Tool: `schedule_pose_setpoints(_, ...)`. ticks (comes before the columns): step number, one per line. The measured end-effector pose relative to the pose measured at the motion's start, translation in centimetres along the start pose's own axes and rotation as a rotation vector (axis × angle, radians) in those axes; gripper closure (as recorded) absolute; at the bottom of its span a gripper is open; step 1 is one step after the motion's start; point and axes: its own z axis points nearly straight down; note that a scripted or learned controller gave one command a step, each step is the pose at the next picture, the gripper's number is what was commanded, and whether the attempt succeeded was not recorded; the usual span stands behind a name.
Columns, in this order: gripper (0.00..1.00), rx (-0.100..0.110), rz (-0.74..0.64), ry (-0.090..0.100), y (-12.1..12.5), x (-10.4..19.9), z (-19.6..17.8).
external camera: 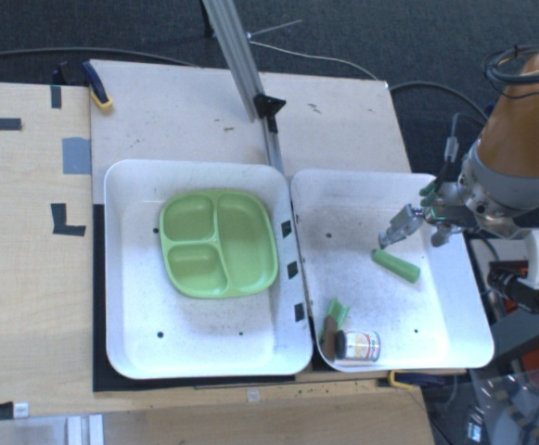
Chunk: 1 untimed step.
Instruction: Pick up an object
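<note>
— Fingers of the gripper (401,229) are seen pointing down and to the left over the right bin (455,336); whether they are released or clenched cannot be told, and nothing is seen held between them.

— How is the arm (510,146) posed?

— It is reached in from the right, its orange band raised above the grey wrist, the wrist bent toward the middle of the right bin.

— And the thing to be picked?

— A green stick-shaped block (396,265) is laid flat on the bin floor, just below the gripper, slanted down to the right. It looks plain and matte. Near the front wall a small jar (357,345) with a dark cap is laid on its side, beside a small green piece (336,312). A green divided plate (219,243) is set in the left bin (121,276) on the table (28,248).
</note>
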Motion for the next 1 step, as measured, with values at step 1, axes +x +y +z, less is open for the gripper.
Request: schedule_pose_setpoints(1, 0.00, 0.000, 0.000, 0.000, 0.00, -0.01, 0.00)
